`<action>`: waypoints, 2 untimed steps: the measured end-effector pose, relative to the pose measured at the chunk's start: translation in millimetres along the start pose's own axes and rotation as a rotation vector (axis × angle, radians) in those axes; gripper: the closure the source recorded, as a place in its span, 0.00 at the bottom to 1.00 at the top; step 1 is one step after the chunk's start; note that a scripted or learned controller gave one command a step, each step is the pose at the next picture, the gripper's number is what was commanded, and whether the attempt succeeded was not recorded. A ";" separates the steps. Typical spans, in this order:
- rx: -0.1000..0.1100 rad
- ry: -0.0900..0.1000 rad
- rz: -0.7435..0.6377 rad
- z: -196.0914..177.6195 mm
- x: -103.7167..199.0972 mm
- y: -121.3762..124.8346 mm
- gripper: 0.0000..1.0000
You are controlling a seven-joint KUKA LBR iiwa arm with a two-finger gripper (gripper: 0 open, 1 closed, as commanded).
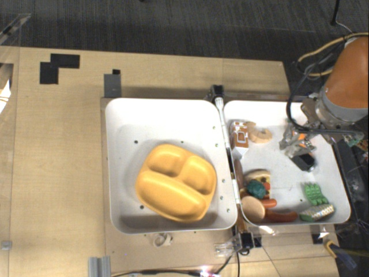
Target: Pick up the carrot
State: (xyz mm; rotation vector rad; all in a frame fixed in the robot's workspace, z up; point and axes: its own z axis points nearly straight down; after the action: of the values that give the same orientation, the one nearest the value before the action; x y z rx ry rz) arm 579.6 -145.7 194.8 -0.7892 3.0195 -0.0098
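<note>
Fingers [300,149]: grip unreadable, hovering up-right of small orange carrot [267,202] | step: approach | next: descend onto it.

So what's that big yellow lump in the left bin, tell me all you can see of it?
The yellow lump is a smooth, glossy, rounded thing that looks like moulded plastic or foam, shaped like a loaf of bread or a bell pepper. Shallow creases split its top into three bulging lobes, two toward the back and a wider one in front. It lies on the floor of the left bin, toward the near right corner, and throws a soft shadow at its near side. It looks whole, and lies alone, far from the gripper.
</note>
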 end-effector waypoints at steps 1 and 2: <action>-0.004 0.006 -0.451 6.0 40.3 -33.3 1.00; -0.005 0.007 -0.045 -21.7 36.8 -11.3 1.00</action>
State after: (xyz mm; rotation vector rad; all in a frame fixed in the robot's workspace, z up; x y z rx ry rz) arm 552.6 -173.5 216.0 -0.8594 3.0086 -0.0055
